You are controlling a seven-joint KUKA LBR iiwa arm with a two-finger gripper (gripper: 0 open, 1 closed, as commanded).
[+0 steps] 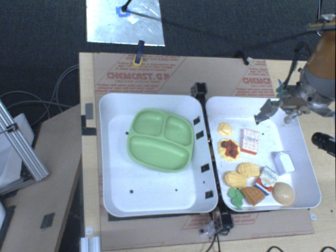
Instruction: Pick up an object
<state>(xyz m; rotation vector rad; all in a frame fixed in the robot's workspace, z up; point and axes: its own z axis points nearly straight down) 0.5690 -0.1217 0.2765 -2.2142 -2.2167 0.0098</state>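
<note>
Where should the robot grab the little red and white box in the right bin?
Probably across the red and white box's two long sides, coming straight down from above. It lies flat with bare bin floor on its left and right, while the pizza-like toy sits close at its lower left.

Right bin back bare; toy food crowds front.
</note>
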